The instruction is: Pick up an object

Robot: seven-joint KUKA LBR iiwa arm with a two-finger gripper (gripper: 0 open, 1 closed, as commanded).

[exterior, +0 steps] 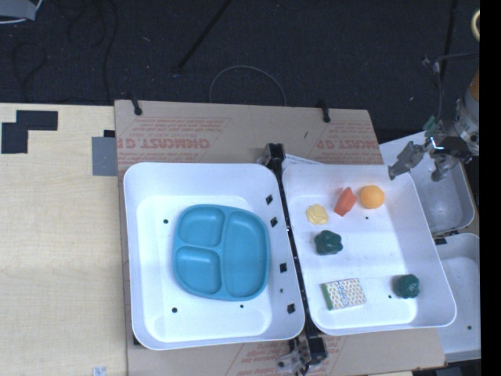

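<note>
The right bin holds several small things: an orange ball, a red-orange piece, a pale yellow piece, a dark green lump, a flat patterned packet and a second dark green lump. My gripper hangs at the far right, just beyond that bin's back right corner and apart from every object. Its two fingers are spread open with nothing between them. The orange ball lies nearest to it, down and to the left.
The left bin carries a blue divided plate. A black divider runs between the bins. A clear tub sits right of the right bin, under the gripper. Cardboard lies behind the bins.
</note>
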